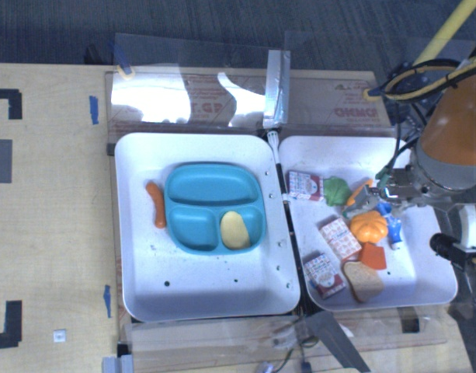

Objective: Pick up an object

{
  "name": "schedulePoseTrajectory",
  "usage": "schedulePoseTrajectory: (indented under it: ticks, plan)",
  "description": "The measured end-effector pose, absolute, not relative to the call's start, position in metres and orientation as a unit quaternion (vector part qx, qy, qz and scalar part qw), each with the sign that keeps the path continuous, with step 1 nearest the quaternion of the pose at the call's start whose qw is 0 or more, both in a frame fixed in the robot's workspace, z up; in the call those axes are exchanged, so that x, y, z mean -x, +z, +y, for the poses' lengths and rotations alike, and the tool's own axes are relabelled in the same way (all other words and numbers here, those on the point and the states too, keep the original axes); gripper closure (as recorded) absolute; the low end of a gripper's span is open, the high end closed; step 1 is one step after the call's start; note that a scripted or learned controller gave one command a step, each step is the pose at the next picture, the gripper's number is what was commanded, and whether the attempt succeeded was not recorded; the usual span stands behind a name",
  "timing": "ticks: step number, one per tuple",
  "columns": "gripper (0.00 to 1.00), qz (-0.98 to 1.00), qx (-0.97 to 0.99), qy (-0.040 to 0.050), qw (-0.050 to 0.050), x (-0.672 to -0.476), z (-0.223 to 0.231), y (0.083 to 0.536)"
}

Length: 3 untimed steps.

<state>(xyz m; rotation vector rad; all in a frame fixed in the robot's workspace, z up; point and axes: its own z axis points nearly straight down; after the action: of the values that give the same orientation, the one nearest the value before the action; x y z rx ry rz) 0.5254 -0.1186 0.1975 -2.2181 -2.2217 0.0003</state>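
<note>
The right bin (433, 284) holds several toy foods: an orange pumpkin-like fruit (368, 226), a green vegetable (336, 189), a small orange piece (356, 195), three red-and-white packets (340, 238), a red block (373, 256), a bread slice (363, 280) and a small blue item (394, 231). My gripper (381, 195) hangs low over this bin, just above the orange fruit and to the right of the green vegetable. The wrist hides its tips, and nothing is visibly held.
The left bin (137, 208) carries a blue divided tray (214, 189) with a yellow potato-like item (234, 230) in its lower right compartment. An orange sausage (156, 203) lies left of the tray. Cables (412, 80) and the arm's body stand at the right.
</note>
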Motion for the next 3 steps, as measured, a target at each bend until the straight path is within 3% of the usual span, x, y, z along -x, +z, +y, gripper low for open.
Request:
schedulePoseTrajectory:
  ticks: [1,2,3]
  plan:
    - [0.00,-0.719,0.695,-0.0016,-0.003,-0.596,-0.129,0.089]
    - [1.00,-0.718,0.696,-0.0022,-0.004,-0.597,-0.130,0.099]
    - [1.00,-0.696,0.718,-0.0049,-0.003,-0.625,-0.051,0.190]
